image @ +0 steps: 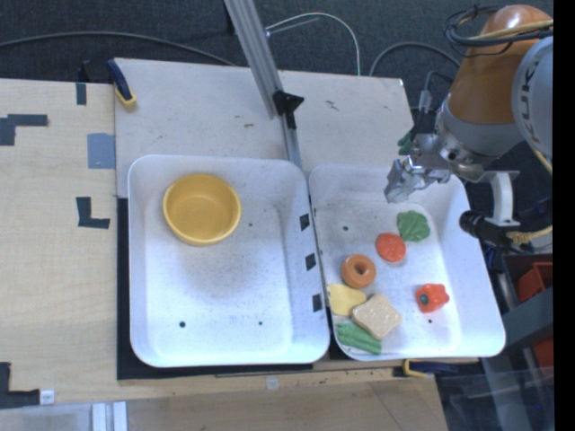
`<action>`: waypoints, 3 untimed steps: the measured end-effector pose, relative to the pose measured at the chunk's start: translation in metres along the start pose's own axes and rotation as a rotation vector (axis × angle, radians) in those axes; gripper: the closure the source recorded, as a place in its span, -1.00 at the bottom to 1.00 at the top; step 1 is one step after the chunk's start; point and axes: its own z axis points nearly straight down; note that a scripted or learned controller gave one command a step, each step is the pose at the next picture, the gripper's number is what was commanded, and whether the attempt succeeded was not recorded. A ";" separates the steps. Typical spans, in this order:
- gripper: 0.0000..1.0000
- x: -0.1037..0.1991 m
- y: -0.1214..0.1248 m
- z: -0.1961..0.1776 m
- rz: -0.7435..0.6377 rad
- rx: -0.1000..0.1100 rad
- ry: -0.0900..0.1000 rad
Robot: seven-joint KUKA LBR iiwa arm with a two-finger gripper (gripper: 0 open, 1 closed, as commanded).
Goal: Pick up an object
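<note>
Jaw state cannot be determined; nothing visible is held. Near edge of the right bin (467, 241), 6 o'clock: green beans (358, 338), bread slice (376, 315), within reach. Centre: doughnut (358, 270), tomato (390, 247). At 12 o'clock the gripper (403, 183) hangs, just beyond the green leaf (413, 225), its likeliest target.

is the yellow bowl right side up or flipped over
Right side up: the bowl in the left bin shows its open mouth and hollow inside.

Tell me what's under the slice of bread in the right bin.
The slice of bread lies partly over a green bean pod and touches a yellow piece. Whatever lies beneath its middle is covered.
</note>
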 end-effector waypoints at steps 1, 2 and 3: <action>1.00 0.063 0.004 0.002 -0.002 0.000 0.001; 1.00 0.123 0.010 0.003 -0.002 -0.001 0.001; 1.00 0.167 0.012 0.022 0.000 0.002 -0.001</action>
